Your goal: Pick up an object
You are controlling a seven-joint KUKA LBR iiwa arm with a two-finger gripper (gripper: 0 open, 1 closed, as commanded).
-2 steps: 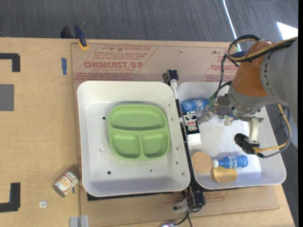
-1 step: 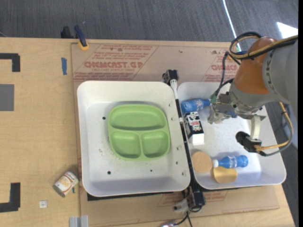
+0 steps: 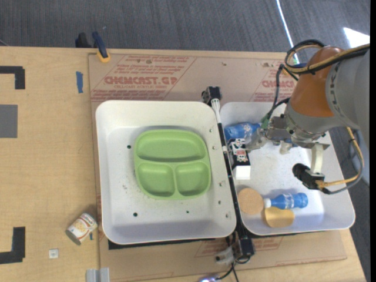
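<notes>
The fingers [image 3: 257, 138] are reaching leftward at the upper left part of the right bin [image 3: 338, 213], and they are hard to make out against the clutter there; whether they are spread or pressed together I cannot tell. They are sitting just beside a blue crumpled packet [image 3: 238, 131], which is lying against the bin's left wall. Just below that packet a small dark printed item [image 3: 239, 153] and a white block [image 3: 242, 172] are lying along the same wall. Behind the fingers, the grey arm with its orange band [image 3: 311, 93] is leaning in from the right over the bin, with black and yellow cables [image 3: 305, 49] looping around it.

Toward the near edge of the right bin, a blue bottle [image 3: 289, 201] is lying on its side, touching a round tan disc [image 3: 251, 201] and a tan wedge [image 3: 278, 217].

In the left bin [image 3: 111, 157] a green divided tray [image 3: 173, 163] is resting flat near the middle.

On the counter [image 3: 41, 175], a small crushed carton [image 3: 81, 227] is lying just beside the left bin's near left corner.
</notes>
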